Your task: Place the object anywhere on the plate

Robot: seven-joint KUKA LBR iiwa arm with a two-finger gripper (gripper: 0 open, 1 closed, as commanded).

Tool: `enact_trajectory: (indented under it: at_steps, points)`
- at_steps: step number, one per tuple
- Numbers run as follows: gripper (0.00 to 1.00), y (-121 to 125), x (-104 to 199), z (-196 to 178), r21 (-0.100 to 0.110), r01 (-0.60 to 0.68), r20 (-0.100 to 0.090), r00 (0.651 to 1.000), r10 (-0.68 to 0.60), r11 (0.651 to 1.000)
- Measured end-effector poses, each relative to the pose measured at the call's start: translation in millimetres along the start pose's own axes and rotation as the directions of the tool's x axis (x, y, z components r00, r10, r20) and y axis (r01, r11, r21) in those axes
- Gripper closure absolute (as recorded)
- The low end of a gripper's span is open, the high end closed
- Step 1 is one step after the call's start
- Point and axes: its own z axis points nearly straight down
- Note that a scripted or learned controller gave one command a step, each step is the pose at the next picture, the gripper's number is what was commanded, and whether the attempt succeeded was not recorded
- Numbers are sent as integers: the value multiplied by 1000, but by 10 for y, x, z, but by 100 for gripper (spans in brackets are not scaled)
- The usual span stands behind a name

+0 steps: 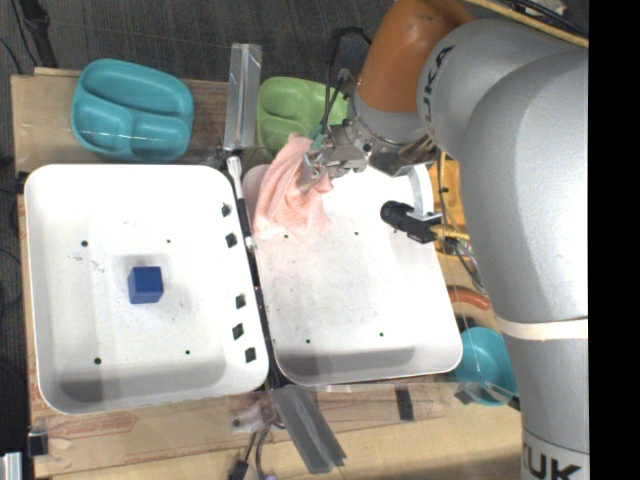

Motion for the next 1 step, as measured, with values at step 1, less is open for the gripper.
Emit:
enact_trajectory:
  at_steps: [1]
  points:
    - [100, 145, 776, -133, -7, 124, 4, 992, -124, 992]
